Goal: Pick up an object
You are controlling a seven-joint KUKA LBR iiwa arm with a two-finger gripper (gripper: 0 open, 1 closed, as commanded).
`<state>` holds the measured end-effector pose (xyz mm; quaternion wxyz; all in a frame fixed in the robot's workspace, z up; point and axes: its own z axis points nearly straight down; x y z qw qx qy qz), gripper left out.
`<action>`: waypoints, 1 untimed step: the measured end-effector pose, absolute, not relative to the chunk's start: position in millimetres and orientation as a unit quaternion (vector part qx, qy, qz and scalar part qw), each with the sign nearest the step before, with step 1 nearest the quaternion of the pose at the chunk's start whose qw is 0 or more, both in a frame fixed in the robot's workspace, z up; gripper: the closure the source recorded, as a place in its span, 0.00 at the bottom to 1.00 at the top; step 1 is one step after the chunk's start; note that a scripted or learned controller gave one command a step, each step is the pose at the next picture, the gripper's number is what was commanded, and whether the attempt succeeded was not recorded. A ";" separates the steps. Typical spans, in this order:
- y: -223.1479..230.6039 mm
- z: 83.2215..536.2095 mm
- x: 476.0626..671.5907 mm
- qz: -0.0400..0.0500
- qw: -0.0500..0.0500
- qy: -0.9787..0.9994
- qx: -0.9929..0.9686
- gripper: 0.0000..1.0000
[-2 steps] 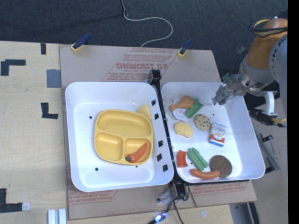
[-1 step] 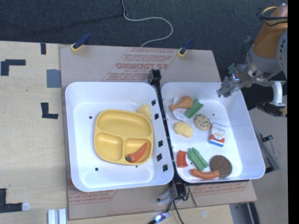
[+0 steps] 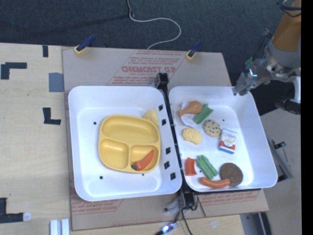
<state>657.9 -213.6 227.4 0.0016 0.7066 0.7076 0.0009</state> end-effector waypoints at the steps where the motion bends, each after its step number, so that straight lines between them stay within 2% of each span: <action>1: -157.3 226.5 667.8 0.000 0.000 0.709 0.705 1.00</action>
